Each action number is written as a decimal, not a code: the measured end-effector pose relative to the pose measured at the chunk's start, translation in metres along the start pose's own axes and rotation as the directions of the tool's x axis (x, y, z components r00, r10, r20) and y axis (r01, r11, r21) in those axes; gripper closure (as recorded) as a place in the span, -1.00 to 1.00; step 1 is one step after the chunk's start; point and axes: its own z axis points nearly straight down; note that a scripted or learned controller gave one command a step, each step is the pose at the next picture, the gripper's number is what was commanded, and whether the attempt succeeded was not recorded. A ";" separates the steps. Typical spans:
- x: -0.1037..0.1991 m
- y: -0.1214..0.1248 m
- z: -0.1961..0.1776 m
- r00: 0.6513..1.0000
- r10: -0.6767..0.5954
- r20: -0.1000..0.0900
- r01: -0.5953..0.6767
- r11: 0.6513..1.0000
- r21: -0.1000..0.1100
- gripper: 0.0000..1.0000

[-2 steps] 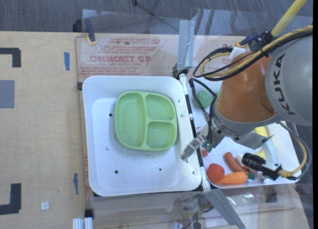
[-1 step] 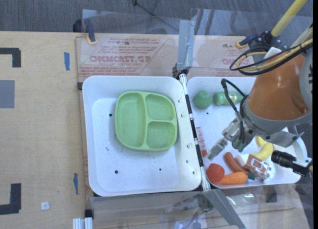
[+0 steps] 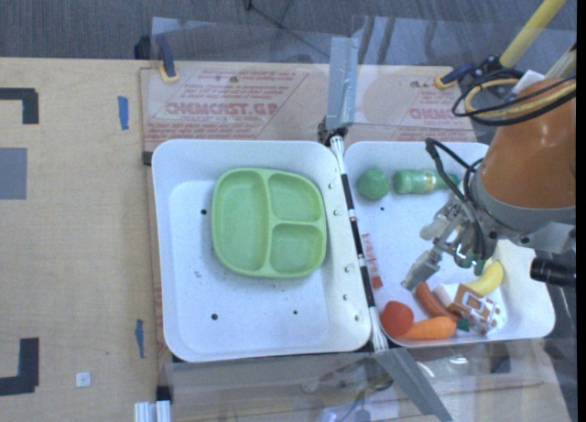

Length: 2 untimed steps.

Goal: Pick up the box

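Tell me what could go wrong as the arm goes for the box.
The box sits packed among a banana, a sausage and a carrot, so the hand may catch a neighbour instead. It also lies near the right bin's front corner, which could block the hand.

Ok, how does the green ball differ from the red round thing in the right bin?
The green ball sits at the bin's far end by the divider; the red round thing lies at the near end, touching an orange carrot-like piece. The green ball stands alone. Both are round and similar in size.

The hand [image 3: 446, 248] hovers above the box [image 3: 477, 307].
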 end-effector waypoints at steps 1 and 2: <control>-0.042 -0.012 -0.017 1.000 0.001 0.000 -0.001 1.000 0.000 -1.00; -0.097 -0.099 -0.160 1.000 -0.021 0.001 0.021 1.000 0.001 -1.00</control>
